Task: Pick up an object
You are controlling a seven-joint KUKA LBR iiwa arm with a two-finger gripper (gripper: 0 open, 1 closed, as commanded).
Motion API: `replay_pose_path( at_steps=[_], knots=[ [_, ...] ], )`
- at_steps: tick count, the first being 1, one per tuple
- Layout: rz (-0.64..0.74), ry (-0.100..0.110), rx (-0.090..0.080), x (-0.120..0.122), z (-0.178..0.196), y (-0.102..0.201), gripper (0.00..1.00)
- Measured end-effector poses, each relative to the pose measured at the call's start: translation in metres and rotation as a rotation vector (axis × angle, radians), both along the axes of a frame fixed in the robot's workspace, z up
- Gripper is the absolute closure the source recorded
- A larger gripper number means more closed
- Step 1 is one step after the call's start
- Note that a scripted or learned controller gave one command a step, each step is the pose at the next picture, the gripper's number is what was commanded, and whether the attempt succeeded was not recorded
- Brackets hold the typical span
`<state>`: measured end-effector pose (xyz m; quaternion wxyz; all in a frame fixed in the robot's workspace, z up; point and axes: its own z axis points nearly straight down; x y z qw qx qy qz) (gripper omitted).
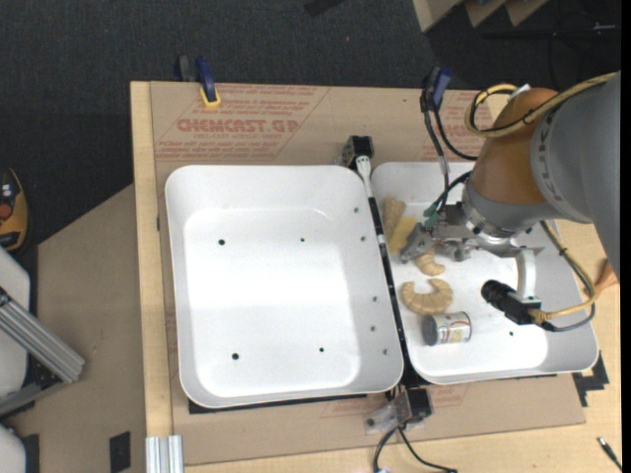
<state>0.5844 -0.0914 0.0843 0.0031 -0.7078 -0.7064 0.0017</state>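
Bright, even overhead light washes the left bin point(266, 284) close to pure white, with soft glare on its floor, while the arm point(562, 156) looms large and slightly soft in focus, throwing only faint shadow into the right bin point(552, 353).

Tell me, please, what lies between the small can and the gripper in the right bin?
In the camera view, a tan curved piece lies between the small can and the gripper, on the right bin.
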Motion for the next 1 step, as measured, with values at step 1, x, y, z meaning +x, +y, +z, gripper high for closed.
replay_pose_path(
  at_steps=[1],
  knots=[
    [0.009, 0.024, -0.005, 0.0627, -0.0008, -0.0075, 0.0]
  ],
)
